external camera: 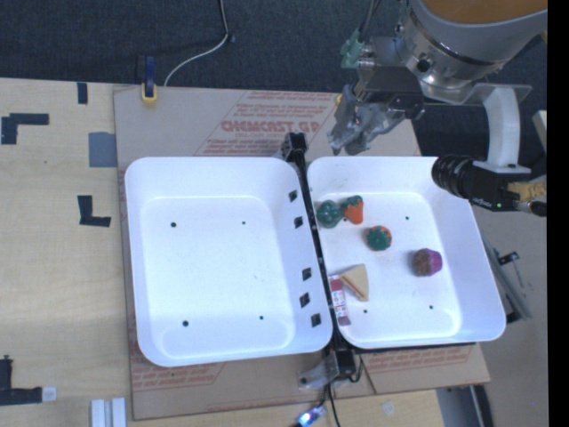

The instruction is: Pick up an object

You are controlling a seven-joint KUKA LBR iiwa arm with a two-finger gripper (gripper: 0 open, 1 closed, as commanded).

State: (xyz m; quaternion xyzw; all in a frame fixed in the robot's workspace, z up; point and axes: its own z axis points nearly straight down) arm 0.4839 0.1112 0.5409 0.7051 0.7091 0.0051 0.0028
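Looking first at the pincer (pixel 354 140), we found it hanging above the far rim of the right-hand shallow white bin (pixel 462 323), clear of everything in it. Its dark fingers pointed down and seemed slightly apart, with nothing between them, though the slant made the gap hard to judge. We took that high, empty pose as a hover before a descent, the pick not yet begun.

Nearest below it lay a small teal ball (pixel 329 213) touching an orange-red lump (pixel 355 210), close to the dividing wall. A green ball with red flecks (pixel 380 237) sat just beyond them, a purple-and-olive ball (pixel 427 261) farther right, and a tan wedge (pixel 356 281) beside a striped red-and-white stick (pixel 338 295) toward the near side. Any of these could serve. The left-hand white bin (pixel 142 238) rested beside it on the bench (pixel 53 265).
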